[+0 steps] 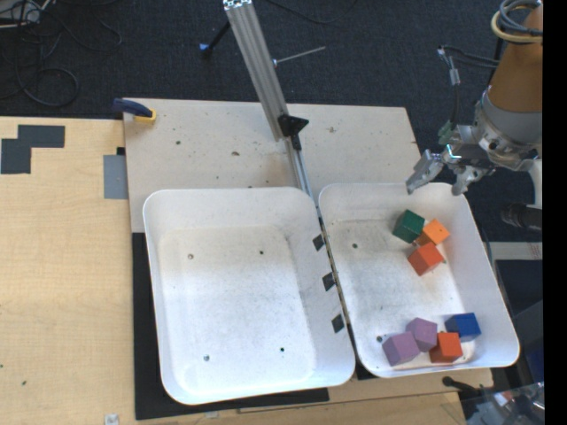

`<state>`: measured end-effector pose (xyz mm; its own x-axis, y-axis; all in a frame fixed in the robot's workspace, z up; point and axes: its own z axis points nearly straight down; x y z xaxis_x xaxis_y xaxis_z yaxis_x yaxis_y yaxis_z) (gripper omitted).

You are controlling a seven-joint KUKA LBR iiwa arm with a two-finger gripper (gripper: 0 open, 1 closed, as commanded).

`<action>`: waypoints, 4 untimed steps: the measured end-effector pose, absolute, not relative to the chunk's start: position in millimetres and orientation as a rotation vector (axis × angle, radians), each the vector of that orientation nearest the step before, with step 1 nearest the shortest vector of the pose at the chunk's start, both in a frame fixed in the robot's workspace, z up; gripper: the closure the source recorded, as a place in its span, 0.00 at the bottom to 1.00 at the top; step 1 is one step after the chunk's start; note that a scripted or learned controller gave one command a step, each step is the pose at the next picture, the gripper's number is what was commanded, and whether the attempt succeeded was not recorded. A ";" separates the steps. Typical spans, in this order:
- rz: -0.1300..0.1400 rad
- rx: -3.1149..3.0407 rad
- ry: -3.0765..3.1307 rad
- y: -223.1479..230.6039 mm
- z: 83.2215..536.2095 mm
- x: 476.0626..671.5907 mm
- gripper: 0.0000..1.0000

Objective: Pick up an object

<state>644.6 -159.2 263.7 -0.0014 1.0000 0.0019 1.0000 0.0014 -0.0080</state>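
Nearest the camera, the right-hand shallow white plastic bin (496,326) holds a tight cluster in its near corner: two matte purple cubes (412,341), a small orange-red cube (447,348) and a blue cube (463,325), touching or nearly so. Farther back in the same bin sits a second cluster: a red-orange cube (426,258), an orange cube (435,232) and a dark green cube (408,226), pressed together. The left-hand white bin (177,237) has a speckled, scuffed floor. Both rest on a pale worktop (213,144).

Beyond the bin's far right rim hangs the pincer (440,173), its metal fingers spread wide with nothing between them, above the rim rather than over any cube. Behind it rises the grey arm with its orange band (518,69). A ribbed aluminium rail (261,60) slants away at the back.

Any cube would serve as the object. The likely trouble is crowding: the smooth, hard-edged cubes sit so close that a descending finger may land on a neighbour or nudge the target aside, and the near cluster hugs the bin wall, leaving little room.
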 end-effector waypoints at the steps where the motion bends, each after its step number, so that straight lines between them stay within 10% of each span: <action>1: 0.004 -2.216 -2.224 -158.8 267.0 645.5 0.00; 4: 0.003 -2.229 -2.228 -155.5 117.2 638.3 0.00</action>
